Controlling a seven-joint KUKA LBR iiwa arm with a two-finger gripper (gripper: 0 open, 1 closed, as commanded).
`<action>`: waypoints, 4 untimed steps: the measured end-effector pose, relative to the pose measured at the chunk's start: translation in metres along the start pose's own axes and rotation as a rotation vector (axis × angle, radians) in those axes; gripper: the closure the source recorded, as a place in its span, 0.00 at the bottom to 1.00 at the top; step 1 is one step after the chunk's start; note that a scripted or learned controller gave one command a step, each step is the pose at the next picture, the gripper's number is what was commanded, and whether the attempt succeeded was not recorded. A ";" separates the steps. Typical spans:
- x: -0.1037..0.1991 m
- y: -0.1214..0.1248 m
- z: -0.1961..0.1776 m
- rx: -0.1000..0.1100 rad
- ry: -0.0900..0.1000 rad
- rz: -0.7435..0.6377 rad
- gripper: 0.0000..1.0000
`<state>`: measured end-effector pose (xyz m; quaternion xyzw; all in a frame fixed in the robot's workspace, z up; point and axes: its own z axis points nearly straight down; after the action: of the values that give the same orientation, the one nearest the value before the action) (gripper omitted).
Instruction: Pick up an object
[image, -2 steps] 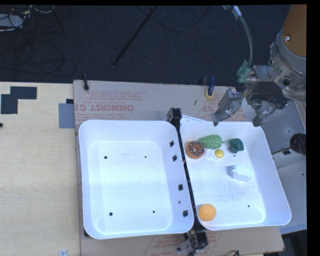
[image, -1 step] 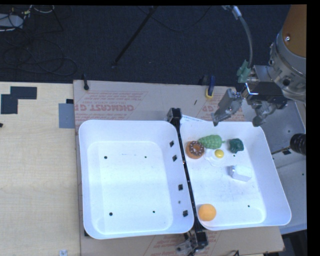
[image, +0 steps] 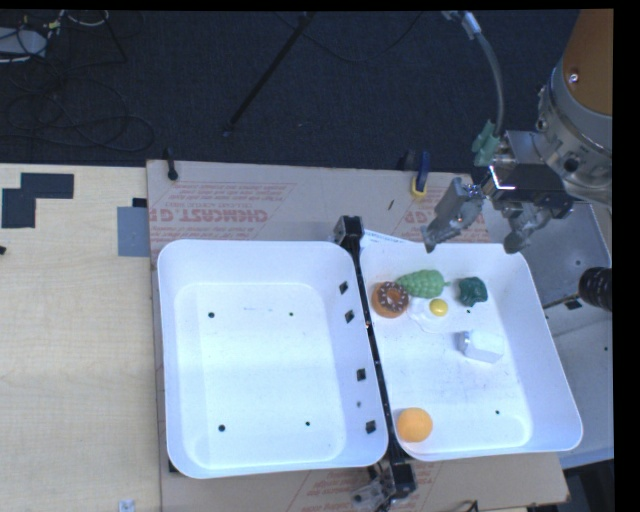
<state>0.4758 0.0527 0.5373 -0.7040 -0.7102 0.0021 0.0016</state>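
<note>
The right bin holds a brown doughnut, a light green bumpy toy, a dark green piece, a fried-egg toy, a small white block and an orange ball. My gripper hangs above the bin's far edge, clear of all the objects. Its two fingers are spread wide apart, open, with nothing between them.
The left bin lies beside the right one, with a black divider clip strip between them. Both rest on a cardboard sheet. A yellow and blue clamp stands at the back.
</note>
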 end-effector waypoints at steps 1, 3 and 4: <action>0.005 0.000 0.000 0.000 0.000 0.004 0.00; 0.003 0.000 0.000 0.000 0.000 0.009 0.00; 0.003 0.000 0.000 0.001 0.000 0.006 0.00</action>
<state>0.4758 0.0561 0.5373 -0.7060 -0.7082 0.0023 0.0019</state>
